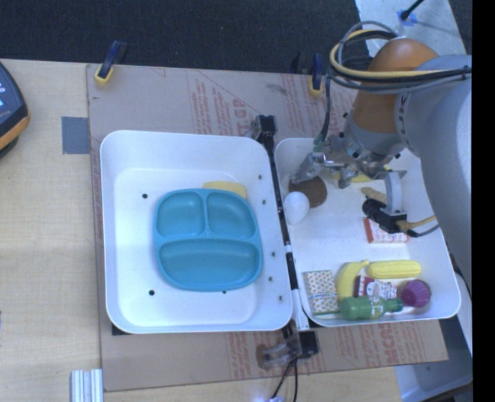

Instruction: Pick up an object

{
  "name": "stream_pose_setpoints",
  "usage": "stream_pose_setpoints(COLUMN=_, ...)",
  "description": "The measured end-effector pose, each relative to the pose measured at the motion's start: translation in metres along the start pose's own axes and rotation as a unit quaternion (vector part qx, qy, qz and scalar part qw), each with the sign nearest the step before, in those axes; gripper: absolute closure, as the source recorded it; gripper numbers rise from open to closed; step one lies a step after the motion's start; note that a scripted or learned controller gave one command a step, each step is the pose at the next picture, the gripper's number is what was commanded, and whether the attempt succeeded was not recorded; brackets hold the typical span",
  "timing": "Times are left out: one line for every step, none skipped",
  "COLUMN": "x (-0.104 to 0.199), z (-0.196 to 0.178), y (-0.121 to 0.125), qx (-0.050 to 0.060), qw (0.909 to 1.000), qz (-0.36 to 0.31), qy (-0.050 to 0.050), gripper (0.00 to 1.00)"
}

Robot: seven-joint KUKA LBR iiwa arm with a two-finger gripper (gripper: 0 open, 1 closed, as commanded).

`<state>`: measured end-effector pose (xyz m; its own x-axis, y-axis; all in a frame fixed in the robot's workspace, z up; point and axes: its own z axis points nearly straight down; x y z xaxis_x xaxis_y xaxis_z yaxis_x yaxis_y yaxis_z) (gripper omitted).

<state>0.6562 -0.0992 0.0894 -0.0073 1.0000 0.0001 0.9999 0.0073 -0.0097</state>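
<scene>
Reaching in from the right, the grey arm's two-finger gripper hangs over the far end of the right shallow white plastic bin; whether its fingers are spread or closed cannot be told. Just beside it lie a round brown object and a smooth white egg-shaped object. The left white bin holds a glossy blue plastic divided plate, a flat yellow piece touching its far edge.

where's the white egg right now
In the camera view, the white egg lies in the right bin, against its left wall, touching the brown object.
</scene>
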Motion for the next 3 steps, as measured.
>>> stream_pose_setpoints(x=-0.003, z=-0.017, y=0.002, qx=-0.005, qw=1.0, qz=0.0, qy=-0.001, gripper=1.0)
stream_pose_setpoints(x=-0.021, z=-0.006, y=-0.033, qx=-0.007, qw=1.0, qz=0.002, qy=-0.001, gripper=1.0)
stream_pose_setpoints(x=-0.046, z=-0.005, y=-0.102, qx=-0.007, qw=1.0, qz=0.003, qy=-0.001, gripper=1.0)
